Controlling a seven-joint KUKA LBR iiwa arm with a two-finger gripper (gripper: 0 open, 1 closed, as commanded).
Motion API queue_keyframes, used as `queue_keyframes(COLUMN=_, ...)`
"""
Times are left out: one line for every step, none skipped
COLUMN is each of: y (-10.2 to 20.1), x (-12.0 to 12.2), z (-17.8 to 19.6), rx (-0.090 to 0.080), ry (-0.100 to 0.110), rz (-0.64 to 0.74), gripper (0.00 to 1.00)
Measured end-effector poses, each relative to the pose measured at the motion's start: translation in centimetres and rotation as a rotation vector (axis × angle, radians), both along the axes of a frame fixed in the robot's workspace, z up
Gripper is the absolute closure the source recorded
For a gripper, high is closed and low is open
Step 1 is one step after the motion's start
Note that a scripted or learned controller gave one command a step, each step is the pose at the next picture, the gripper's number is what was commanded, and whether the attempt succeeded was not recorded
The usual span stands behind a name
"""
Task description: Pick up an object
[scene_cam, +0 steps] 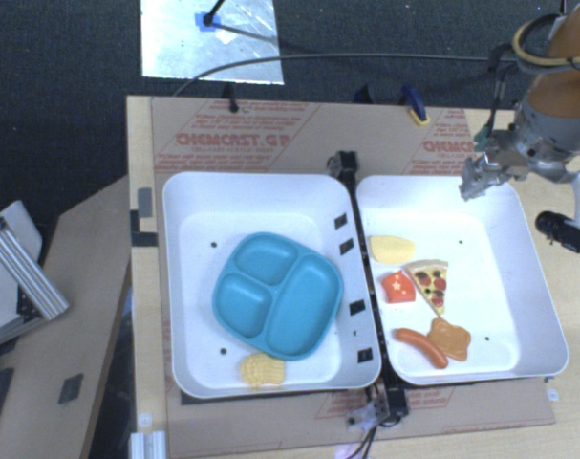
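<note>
Bench with two shallow white plastic bins side by side, left bin [189, 256] and right bin [528, 295], on a brown printed cardboard sheet [270, 137]

Left bin — a blue plastic divided tray [276, 295], three compartments, lying near the middle; a small yellow ridged toy corn piece [262, 370] just beside the tray's near edge, against the bin's near wall

Right bin — all items grouped in its left half: a pale yellow rounded toy piece [392, 249] farthest back; a small red square toy piece [398, 287] nearer, touching or just beside a toy pizza slice with dark toppings [431, 283] to its right; an orange-red toy sausage [421, 346] at the near end, touching a tan flat toy piece [450, 337] on its right

Grey two-finger gripper [473, 185] — above the right bin's far right corner, well apart from the toy items; nothing visible between its fingers; how far open it is, cannot tell

Far side — a silvery square sheet [211, 25] on dark floor, with a blue tape patch
</note>
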State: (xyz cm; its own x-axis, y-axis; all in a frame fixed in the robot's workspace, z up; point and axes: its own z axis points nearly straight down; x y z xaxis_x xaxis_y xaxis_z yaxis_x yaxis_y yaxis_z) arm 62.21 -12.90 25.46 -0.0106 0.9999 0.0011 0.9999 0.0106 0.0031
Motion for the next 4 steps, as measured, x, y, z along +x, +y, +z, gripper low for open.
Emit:
queue_keyframes(y=5.3, x=0.0, z=0.6, rx=0.000, ry=0.000, rz=0.000, gripper=1.00)
queue_keyframes(y=10.1, x=-0.3, z=0.8, rx=0.000, ry=0.001, rz=-0.001, gripper=1.00)
queue_keyframes(y=15.7, x=-0.6, z=0.9, rx=0.001, ry=0.001, rz=0.000, gripper=1.00)
queue_keyframes(y=20.4, x=-0.5, z=0.1, rx=0.001, ry=0.002, rz=-0.001, gripper=1.00)
